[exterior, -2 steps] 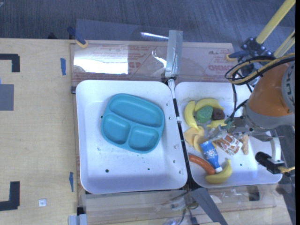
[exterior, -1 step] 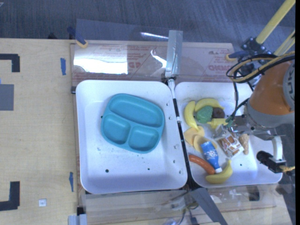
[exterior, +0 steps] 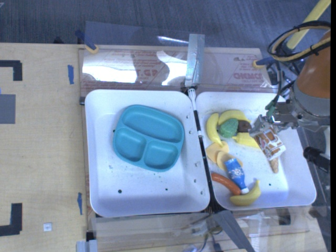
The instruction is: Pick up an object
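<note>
Open room: right bin bare along its right rim
Arm: gripper low over the snack packet
Fingers: spread cannot be told

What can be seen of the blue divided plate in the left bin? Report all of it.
The blue three-compartment plastic plate lies flat and right side up in the left shallow white bin, a little above the bin's middle and turned slightly askew. It is a rounded rectangle, matte teal-blue, with one long compartment along the upper side and two smaller ones below, parted by raised ridges. All three compartments hold nothing. Only the bin floor touches it.
</note>
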Robot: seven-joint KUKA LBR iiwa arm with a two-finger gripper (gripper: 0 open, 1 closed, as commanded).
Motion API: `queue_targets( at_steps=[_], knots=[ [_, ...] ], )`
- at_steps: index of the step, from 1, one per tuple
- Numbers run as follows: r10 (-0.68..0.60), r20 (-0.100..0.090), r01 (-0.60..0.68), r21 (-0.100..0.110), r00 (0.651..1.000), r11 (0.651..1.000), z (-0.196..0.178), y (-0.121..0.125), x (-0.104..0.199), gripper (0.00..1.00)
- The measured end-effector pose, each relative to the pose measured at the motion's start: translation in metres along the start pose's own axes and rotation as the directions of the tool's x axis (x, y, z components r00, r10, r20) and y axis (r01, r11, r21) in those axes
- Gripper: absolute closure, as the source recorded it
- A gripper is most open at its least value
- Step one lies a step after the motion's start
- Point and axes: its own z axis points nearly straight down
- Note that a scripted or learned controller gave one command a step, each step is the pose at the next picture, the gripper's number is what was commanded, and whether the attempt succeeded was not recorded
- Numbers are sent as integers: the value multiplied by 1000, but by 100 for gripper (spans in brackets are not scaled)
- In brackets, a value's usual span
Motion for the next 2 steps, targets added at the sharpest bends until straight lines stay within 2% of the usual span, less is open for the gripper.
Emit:
queue_targets(
  at_steps=[1,2],
  knots=[
    [334,4,-334,8,943,943,-100,31,-16,100],
    [494,7,-494,18,869,869,-65,39,47,100]
  ],
)
